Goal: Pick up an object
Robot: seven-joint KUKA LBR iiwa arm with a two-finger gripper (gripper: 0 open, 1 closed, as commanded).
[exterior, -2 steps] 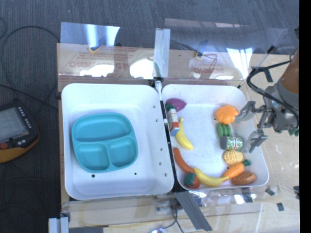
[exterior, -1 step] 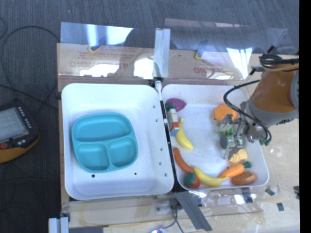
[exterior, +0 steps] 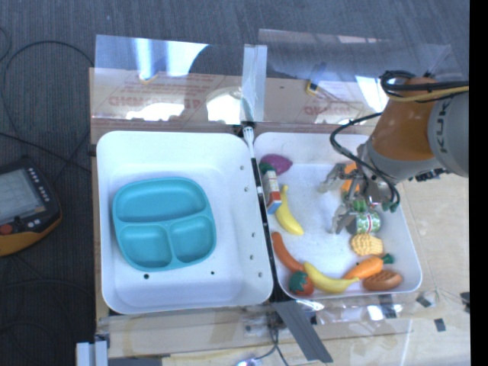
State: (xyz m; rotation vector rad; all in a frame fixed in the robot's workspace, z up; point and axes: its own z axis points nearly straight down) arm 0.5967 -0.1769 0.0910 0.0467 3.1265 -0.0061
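The right bin (exterior: 408, 239) holds several toy foods. My gripper (exterior: 336, 201) hangs low over its right half, open, its two grey fingers spread above bare bin floor with nothing between them. Just right of the lower finger lies a small green and red can (exterior: 369, 223), and below that a yellow corn cob (exterior: 366, 243). An orange piece (exterior: 349, 168) peeks out by the upper finger, partly hidden by the wrist. Further left lie a yellow banana (exterior: 289, 216) and a purple eggplant (exterior: 276, 162).
Along the right bin's front edge lie a carrot (exterior: 368, 267), a brown bread piece (exterior: 382, 280), a second banana (exterior: 329, 280), a red sausage (exterior: 285, 252) and a strawberry (exterior: 300, 283). The left bin (exterior: 229, 158) holds a teal divided tray (exterior: 163, 221). A small bottle (exterior: 268, 184) lies by the divider.
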